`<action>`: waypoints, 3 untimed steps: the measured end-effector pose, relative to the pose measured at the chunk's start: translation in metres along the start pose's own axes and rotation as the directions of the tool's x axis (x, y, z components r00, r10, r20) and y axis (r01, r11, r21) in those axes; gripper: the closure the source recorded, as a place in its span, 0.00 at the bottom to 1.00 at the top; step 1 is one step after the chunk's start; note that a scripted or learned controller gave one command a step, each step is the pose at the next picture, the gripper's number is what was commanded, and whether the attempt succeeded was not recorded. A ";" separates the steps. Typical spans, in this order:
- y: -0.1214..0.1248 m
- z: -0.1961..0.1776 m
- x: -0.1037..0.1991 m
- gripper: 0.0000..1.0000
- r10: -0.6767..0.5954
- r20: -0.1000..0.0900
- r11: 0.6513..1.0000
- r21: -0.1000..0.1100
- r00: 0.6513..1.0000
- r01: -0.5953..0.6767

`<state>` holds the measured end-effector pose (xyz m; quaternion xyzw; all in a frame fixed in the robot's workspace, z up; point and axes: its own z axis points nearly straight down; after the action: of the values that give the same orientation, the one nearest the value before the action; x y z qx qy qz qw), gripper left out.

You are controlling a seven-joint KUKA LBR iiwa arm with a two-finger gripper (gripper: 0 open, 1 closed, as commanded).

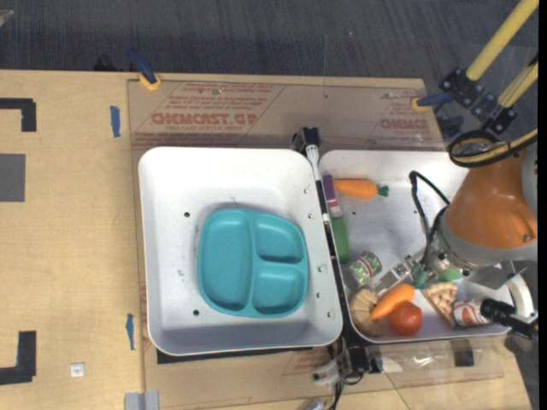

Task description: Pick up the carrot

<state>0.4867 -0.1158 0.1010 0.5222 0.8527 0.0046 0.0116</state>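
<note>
Carrot (355,189) is lying on its side near the far wall of the right bin (389,162), orange body pointing left and green top pointing right, with bare white floor all around it. A second orange, carrot-shaped piece (394,300) is resting in the near end of that bin, leaning among a red tomato (408,319), a tan round item (364,302), a small green-labelled can (366,266) and what is probably a slice of bread (443,298). A green stick-like object (341,238) is lying along the left wall. The claw (432,267) is hanging low over this near clutter, just right of the second orange piece, but the wrist is covering it, so whether it is open or gripping anything is something I cannot tell. Judging by this, the pick is looking unfinished: both orange pieces are sitting in the bin, neither lifted. Left of this, the other bin (162,254) is holding a teal divided plate (253,263), and both bins are sitting on the tan surface (68,229).
</note>
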 end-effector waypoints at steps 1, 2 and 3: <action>0.003 0.011 0.013 0.00 -0.098 -0.004 0.995 0.010 0.995 0.098; 0.005 0.011 0.017 0.00 0.052 -0.007 0.999 0.007 0.999 -0.052; 0.008 -0.001 0.015 1.00 0.052 -0.002 0.999 -0.002 0.999 -0.052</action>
<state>0.4873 -0.0983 0.1016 0.5442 0.8389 0.0064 0.0112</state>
